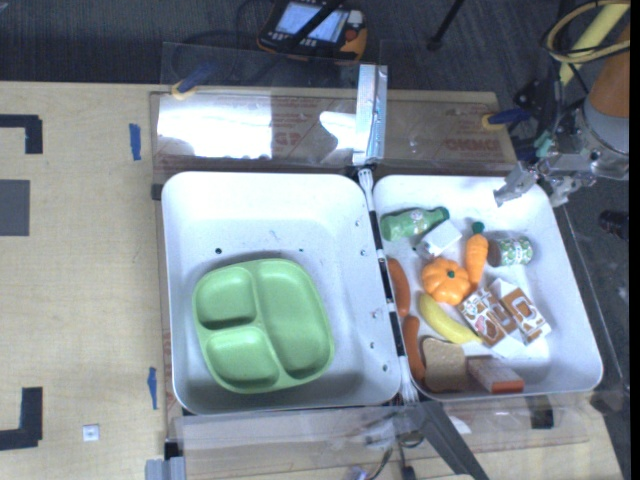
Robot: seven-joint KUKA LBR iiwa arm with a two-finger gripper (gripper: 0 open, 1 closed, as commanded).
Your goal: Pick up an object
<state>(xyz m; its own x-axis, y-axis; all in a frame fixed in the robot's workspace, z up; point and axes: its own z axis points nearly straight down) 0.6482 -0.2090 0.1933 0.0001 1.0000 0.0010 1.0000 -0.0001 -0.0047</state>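
The surface carries two white bins, and the claw, state indeterminate, hovers at the far rim of the right bin; descend vertically onto the carrot near that bin's centre, clearing the adjacent orange.

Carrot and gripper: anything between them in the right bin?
Bare white bin floor between the carrot and the gripper, per the camera view.
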